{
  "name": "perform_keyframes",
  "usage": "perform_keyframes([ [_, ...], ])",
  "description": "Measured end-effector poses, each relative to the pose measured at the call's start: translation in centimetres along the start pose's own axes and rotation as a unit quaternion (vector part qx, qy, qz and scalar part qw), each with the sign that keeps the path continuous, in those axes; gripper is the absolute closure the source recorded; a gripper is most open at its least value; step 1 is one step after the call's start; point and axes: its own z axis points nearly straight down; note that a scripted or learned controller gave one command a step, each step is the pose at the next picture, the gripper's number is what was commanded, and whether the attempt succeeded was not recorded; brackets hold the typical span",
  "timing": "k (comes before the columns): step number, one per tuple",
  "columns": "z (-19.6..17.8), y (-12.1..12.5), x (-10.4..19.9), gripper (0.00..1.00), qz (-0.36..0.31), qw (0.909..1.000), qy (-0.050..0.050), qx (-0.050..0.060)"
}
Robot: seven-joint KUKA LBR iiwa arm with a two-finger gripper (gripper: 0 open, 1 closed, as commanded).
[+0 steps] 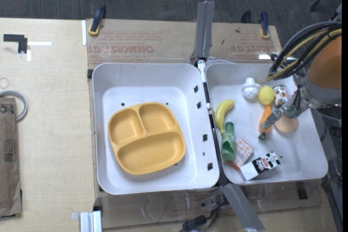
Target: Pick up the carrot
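Bench surface bore two white bins, and in the right bin the gripper stood at the carrot, fingers apparently closed about its near end, so lifting clear was judged the step remaining.

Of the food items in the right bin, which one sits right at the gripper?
The carrot: orange, slanted, right at the gripper. The banana and lemon are yellow and lie apart from it.

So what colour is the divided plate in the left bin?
Yellow-orange; the divided plate shows clearly in the camera view.
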Motion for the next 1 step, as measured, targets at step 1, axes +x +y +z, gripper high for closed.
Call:
perform_keyframes([
  [1, -11.96, -1.93, 6.28, 0.0, 0.03, 0.9995, 0.001, 0.001],
])
